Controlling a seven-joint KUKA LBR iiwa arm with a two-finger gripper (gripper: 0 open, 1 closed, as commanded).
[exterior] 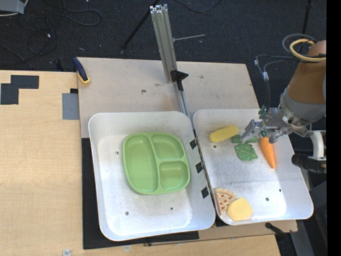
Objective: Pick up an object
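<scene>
In the right bin [277,201] lie a yellow corn-like piece [224,134], a green leafy piece [245,152], an orange carrot [268,151], a waffle piece [224,199] and a round yellow piece [240,209]. My gripper [260,133] hovers over the bin's upper part, between the yellow piece and the carrot, just above the green piece. Its fingers look spread apart, with nothing between them.
The left bin [106,207] holds a green divided plate [156,162]. A metal post [165,41] rises behind the bins, with black clips [198,167] along the seam between them. Cables loop near the arm at the right.
</scene>
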